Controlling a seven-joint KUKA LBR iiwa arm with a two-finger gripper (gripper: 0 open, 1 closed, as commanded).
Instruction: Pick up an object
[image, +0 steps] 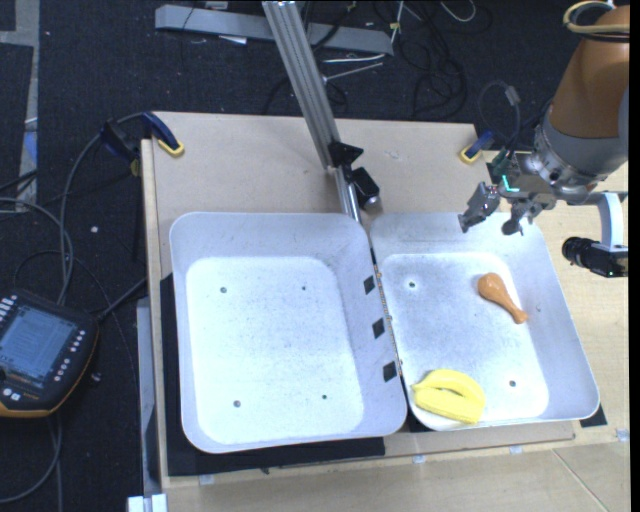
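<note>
Overhead view of the bench with two white bins side by side. The arm (590, 90) enters from 2 o'clock, and its gripper (496, 216) hangs with fingers apart and nothing between them, above the far rim of the right bin (560, 300). Two candidates lie in that bin: an orange drumstick (500, 294), a little toward 6 o'clock from the gripper, its thick end at 10 o'clock and its thin shank at 4 o'clock; and a yellow banana (450, 396), near the front rim at 7 o'clock, close beside the left wall. The left bin (200, 250) holds no candidate. The drumstick appears the better target, being nearer and clear of the walls. A sound approach would centre the gripper over its thick end, turn the fingers across the long axis, and descend straight; the rounded surface may slip if gripped off-centre.
</note>
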